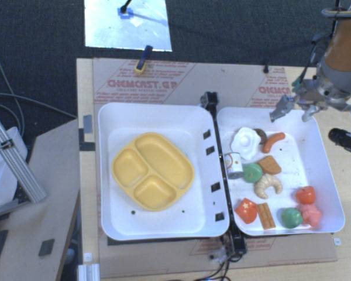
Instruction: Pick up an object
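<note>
My gripper (294,111) hangs over the far edge of the right bin (326,157), with the orange-banded wrist above it at the top right. Its two fingers (279,109) stand apart and open, with nothing between them. Below it in the right bin lie toy foods: a white fried egg (245,140), an orange sausage (273,141), a brown cracker (269,165), a green ball (252,172), a croissant (268,184), a red tomato (306,195) and several more. The sausage and egg lie closest to the gripper.
The left bin (114,127) holds a yellow divided plate (152,170). A black hinge strip (217,157) runs between the bins. At the near end of the right bin sit a red piece (246,210), a brown wafer (266,215), a green piece (291,217) and a pink piece (311,215).
</note>
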{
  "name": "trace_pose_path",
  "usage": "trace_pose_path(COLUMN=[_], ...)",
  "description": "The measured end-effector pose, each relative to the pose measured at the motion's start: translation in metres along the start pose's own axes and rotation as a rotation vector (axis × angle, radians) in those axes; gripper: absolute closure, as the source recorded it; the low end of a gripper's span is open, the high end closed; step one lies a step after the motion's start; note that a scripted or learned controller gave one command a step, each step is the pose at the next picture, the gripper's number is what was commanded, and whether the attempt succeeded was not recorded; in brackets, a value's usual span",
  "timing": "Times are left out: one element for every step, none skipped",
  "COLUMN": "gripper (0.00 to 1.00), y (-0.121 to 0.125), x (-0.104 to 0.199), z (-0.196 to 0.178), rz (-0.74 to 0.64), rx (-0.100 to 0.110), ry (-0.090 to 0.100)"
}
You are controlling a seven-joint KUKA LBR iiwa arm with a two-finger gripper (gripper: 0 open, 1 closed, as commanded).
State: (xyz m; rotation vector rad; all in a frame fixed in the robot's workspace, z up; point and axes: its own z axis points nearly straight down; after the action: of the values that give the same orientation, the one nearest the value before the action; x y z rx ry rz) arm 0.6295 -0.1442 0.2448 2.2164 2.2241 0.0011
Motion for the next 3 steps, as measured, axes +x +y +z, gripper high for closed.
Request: trace_pose_path(gripper=[0.0, 0.0, 1.0], y=[-0.012, -0.08, -0.076], x=[0.011, 0.027, 0.027], z=[0.148, 0.162, 0.149], rz=[0.002, 0.004, 0.003], rx=[0.015, 0.006, -0.003], ry=[0.004, 0.0, -0.001])
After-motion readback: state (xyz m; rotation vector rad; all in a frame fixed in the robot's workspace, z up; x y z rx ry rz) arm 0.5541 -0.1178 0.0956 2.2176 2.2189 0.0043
